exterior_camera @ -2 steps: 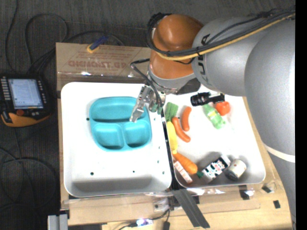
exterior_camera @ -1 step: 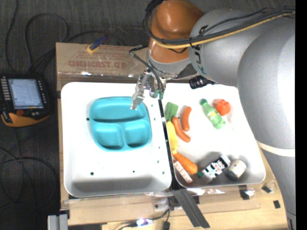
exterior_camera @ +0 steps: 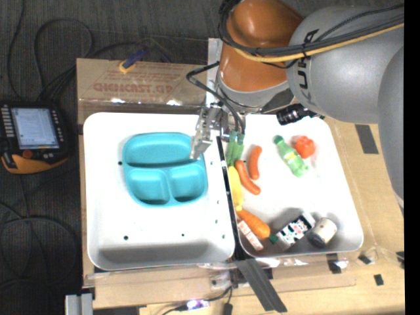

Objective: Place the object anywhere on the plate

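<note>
the grey-fingered pincer hangs over the 2 o'clock rim of the turquoise three-compartment plastic plate, which sits in the left shallow white bin. whether its fingers are released or clenched cannot be told, and nothing is visibly held between them. judged step: no object on the plate yet; placement not accomplished. candidate objects lie in the right white bin: a green pepper-like toy at the pincer's 4 o'clock, just beside it, and an orange sausage-shaped toy further at 4 o'clock. next move likely calls for securing one, then carrying it toward 8 o'clock.
</note>
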Controlling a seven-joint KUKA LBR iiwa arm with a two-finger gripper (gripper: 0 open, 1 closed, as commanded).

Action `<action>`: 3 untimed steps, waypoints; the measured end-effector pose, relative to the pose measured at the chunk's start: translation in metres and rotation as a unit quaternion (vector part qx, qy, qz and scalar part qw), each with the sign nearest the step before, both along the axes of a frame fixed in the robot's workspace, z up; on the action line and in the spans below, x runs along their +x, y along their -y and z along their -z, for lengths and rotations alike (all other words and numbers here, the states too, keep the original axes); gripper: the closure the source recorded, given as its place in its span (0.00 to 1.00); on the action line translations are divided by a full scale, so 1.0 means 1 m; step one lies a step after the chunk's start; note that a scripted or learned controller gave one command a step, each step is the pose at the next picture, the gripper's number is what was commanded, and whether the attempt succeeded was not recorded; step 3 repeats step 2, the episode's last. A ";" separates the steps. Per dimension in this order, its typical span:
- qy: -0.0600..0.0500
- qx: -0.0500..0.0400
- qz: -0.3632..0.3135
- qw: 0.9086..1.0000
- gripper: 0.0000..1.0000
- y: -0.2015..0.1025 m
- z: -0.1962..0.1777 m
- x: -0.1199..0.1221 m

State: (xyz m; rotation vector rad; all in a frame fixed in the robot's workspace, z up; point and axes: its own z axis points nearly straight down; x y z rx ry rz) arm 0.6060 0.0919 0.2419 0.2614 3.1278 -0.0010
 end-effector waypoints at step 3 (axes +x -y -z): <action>0.001 0.001 -0.018 1.000 1.00 -0.001 -0.023 0.055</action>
